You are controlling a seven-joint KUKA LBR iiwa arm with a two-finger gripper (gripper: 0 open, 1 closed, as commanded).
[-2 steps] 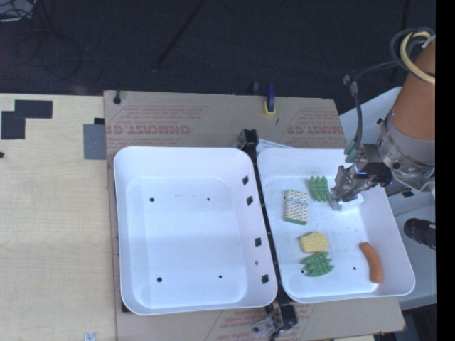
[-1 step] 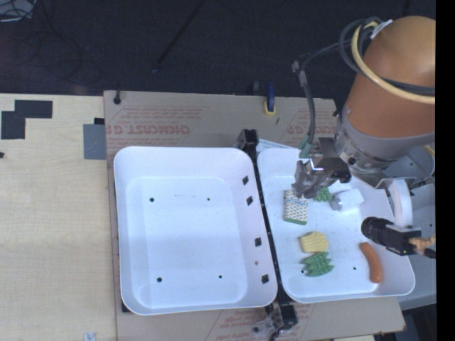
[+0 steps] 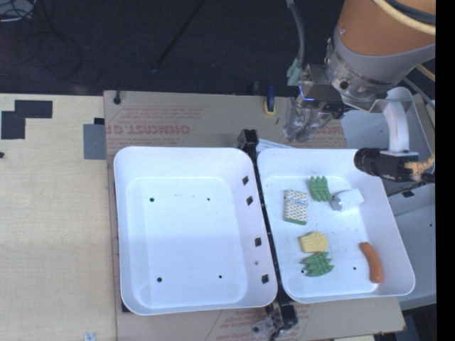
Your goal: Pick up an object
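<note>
Gripper (image 3: 302, 128) poised above the right bin's (image 3: 398, 279) far rim; finger spacing cannot be told. Candidate: orange sausage (image 3: 371, 261) near the bin's front right corner, probably light, smooth, slippery; best pinched across its middle

Two white bins sit side by side on the desk (image 3: 57, 212): the left bin (image 3: 135, 190) and the right bin (image 3: 398, 275).

Six small things lie in the right bin:
- Two green toys: one upper (image 3: 319, 188), one lower (image 3: 317, 264).
- One patterned block (image 3: 296, 206), white with a green and yellow print.
- One yellow block (image 3: 313, 242).
- One grey piece (image 3: 345, 200), too small to tell what it is.
- One orange sausage (image 3: 371, 261).

One arm (image 3: 384, 27) reaches in, bearing one pincer (image 3: 302, 128).

One brown cardboard sheet (image 3: 178, 123) lies under the bins.
</note>
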